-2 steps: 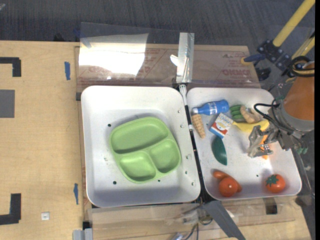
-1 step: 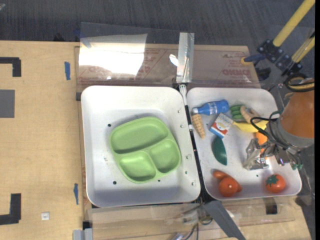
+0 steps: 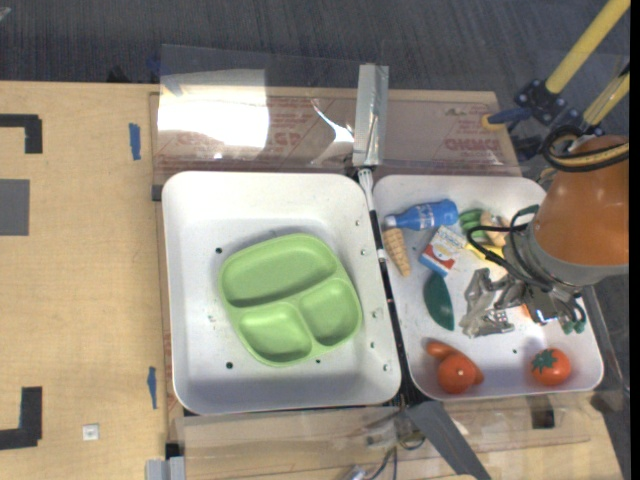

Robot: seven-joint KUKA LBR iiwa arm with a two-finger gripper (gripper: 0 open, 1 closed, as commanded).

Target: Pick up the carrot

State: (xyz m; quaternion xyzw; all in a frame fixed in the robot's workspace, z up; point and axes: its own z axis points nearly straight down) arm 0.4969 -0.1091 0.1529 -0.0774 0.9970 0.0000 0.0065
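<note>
The left bin [image 3: 190, 203] holds one green plate [image 3: 290, 298] with three sections. The plate sits in the middle of the bin.

The right bin [image 3: 505, 184] holds many toys. At 11 o'clock lies a blue bottle [image 3: 425, 215]. Just below it, near 9 o'clock, are a tan cone [image 3: 398, 251] and a small box [image 3: 442, 252]. A dark green piece [image 3: 438, 301] lies close to the middle. At 7 o'clock sits a red tomato [image 3: 458, 373], and a small orange piece [image 3: 437, 348] touches its top. That piece may be the carrot, but I cannot tell for sure. A second tomato [image 3: 550, 366] sits at 5 o'clock.

The gripper [image 3: 486, 308] hangs over the middle of the right bin, just right of the dark green piece. I cannot tell if it is squeezing or let go. The arm [image 3: 590, 213] comes in from 3 o'clock.

Both bins rest on a light wood bench [image 3: 70, 268]. The floor [image 3: 300, 8] behind is dark grey. Yellow poles [image 3: 595, 33] lean at 1 o'clock.
</note>
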